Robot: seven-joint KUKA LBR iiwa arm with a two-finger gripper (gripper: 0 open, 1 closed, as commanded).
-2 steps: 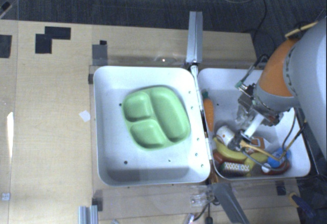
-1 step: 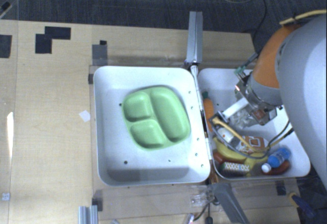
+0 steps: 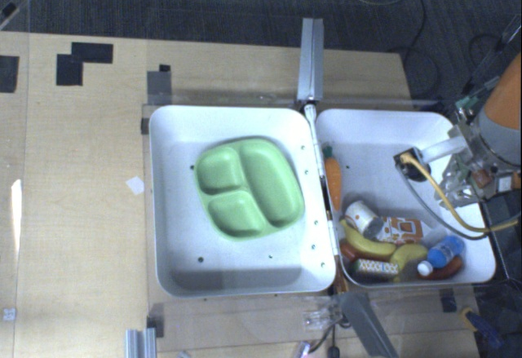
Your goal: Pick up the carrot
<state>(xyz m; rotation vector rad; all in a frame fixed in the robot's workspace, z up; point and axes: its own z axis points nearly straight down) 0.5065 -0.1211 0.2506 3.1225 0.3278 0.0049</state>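
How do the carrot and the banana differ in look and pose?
The carrot is orange and straight; the banana is yellow and curved. The carrot lies along the right bin's left wall, apart from the pile; the banana lies across it amid other items. Both are in the right bin.

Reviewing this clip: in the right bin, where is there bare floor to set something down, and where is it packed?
Right bin: bare floor across the far half, from the carrot by the divider over to the arm's cables. The near edge is crowded: banana, can, carton, bottle bunched together. Left bin: only a margin of floor around the green tray.
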